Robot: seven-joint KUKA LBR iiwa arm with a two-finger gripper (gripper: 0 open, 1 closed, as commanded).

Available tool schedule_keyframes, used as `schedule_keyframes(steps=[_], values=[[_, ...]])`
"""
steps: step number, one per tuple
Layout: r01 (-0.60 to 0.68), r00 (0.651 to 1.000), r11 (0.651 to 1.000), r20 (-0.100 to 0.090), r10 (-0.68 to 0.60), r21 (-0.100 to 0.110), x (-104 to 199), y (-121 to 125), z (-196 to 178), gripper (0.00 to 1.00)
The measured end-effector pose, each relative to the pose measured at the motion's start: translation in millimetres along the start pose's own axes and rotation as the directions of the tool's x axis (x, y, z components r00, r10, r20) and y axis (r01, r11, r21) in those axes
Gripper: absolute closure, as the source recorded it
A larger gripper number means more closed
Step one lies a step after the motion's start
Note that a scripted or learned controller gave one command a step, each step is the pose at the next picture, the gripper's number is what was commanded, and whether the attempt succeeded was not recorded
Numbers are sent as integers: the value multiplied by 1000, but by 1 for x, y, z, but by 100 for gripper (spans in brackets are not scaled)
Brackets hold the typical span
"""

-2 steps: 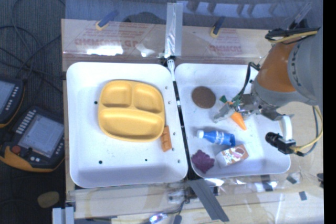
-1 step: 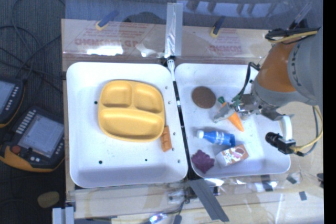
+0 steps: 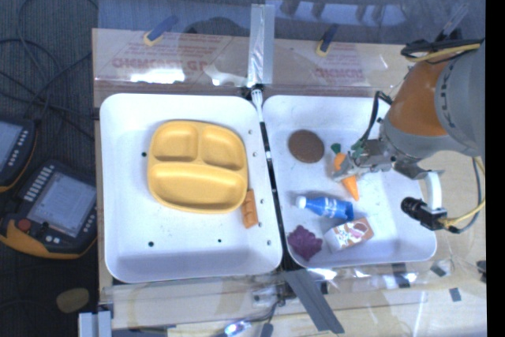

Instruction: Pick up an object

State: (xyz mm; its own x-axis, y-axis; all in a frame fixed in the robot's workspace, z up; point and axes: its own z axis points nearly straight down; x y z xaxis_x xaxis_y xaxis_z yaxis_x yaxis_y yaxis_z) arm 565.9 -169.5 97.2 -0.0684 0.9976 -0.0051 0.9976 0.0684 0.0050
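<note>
A dark carpeted floor lies around the bench, with cables trailing off to a pendant at the left. On the bench sit two white bins side by side. The left bin holds a yellow tray with an orange piece at the tray's lower right corner, against the wall between the bins.

The right bin holds the likely targets. Taking the blue bottle as the landmark: a brown disc lies above it and slightly left, a purple piece below and left, a small carton just below and right, and a carrot just above and right, with another orange bit and a green speck beside it.

The arm reaches in from the right, and its gripper is low over the bin, above and right of the bottle, right beside the carrot. I cannot tell whether it is apart or together, nor whether anything sits between its tips; the metal end blurs into the carrot pieces.

By my judgement the step in hand is the descent or the grasp at the carrot. The next move calls for a firm closing on it, then a straight lift clear of the bottle and the bin wall. Small, tapered things slip easily, so the grasp may fail.
</note>
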Motion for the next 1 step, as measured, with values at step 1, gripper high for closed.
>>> schedule_keyframes(steps=[1], values=[[-59, 998, 998, -3, 59, 11, 52, 42, -114, 100]])
